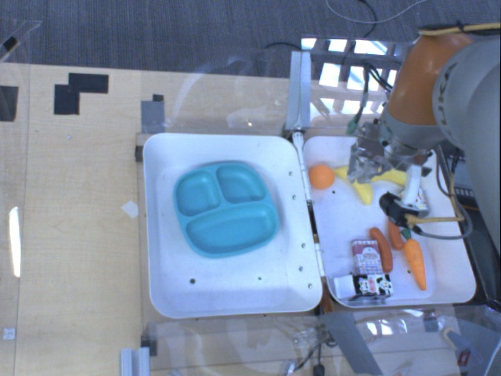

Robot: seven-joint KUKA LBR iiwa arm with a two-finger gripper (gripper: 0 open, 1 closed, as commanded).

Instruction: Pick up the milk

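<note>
Two white bins sit side by side on your desk (70, 210). Your milk (369, 269) lies near the right bin's (450, 288) front edge, beside a sausage (381, 248) and carrot (415, 263). Your pincer (365, 163) hovers over the banana (376, 183); its opening I cannot tell.

The grey arm (462, 77) reaches in from the right edge of the camera view, its thick body filling the upper right corner; an orange band (419, 73) wraps it just above the wrist; below the band the wrist tapers to a grey collar, angled down and to the left; the gripper (365, 165) hangs low over the back part of the right bin (463, 284), near that bin's far edge and left of its middle; dark cables trail along the wrist's right side; whether the fingers are parted cannot be made out.
</note>
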